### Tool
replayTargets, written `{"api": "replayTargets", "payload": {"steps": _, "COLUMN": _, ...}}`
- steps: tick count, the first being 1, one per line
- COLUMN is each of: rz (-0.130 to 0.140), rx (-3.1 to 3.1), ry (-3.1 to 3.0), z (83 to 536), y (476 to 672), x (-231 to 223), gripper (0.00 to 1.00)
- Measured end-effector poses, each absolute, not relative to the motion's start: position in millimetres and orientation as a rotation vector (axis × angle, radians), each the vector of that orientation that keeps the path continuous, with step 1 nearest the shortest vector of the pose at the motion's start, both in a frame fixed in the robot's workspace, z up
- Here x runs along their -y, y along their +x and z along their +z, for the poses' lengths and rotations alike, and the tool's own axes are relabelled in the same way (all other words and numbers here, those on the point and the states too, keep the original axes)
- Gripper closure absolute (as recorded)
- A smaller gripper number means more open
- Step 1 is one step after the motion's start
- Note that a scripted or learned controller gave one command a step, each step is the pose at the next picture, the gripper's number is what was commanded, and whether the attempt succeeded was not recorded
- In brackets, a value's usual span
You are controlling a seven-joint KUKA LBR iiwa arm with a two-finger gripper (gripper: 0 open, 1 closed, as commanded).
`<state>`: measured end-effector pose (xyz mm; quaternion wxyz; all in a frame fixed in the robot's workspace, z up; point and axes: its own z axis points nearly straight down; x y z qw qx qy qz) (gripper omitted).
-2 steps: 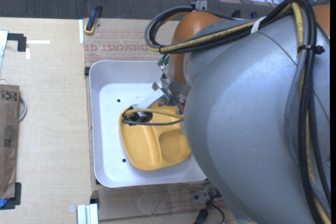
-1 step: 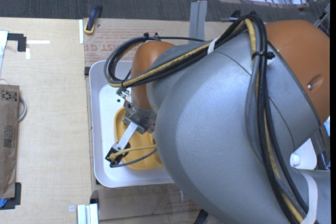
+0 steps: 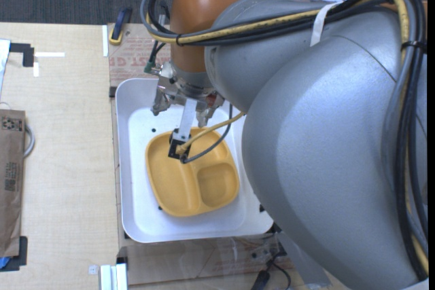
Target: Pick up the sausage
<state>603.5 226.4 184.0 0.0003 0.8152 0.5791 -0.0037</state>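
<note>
Hovering left of centre frame, the gripper [image 3: 183, 105] sits over the upper rim of the yellow divided dish [image 3: 197, 180] inside the white bin [image 3: 129, 166], probably lined up to descend. Whether it is open or closed cannot be told, and the sausage is likely hidden beneath it.

Desk [image 3: 68, 146]: pale wood, seen from above | white bin [image 3: 126, 214] on its right part, left wall along the wood's edge | brown paper bag [image 3: 10, 180] flat at the left border, well apart from the bin | white tape strip [image 3: 49, 55] far left | printed cardboard [image 3: 132, 54] touching the bin's far rim
</note>
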Motion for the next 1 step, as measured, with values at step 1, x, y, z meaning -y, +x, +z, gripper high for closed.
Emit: {"api": "replayTargets", "payload": {"steps": 1, "rz": -0.005, "rx": -2.051, "ry": 2.379, "z": 119.2, "y": 539.9, "x": -226.7, "gripper": 0.0}}
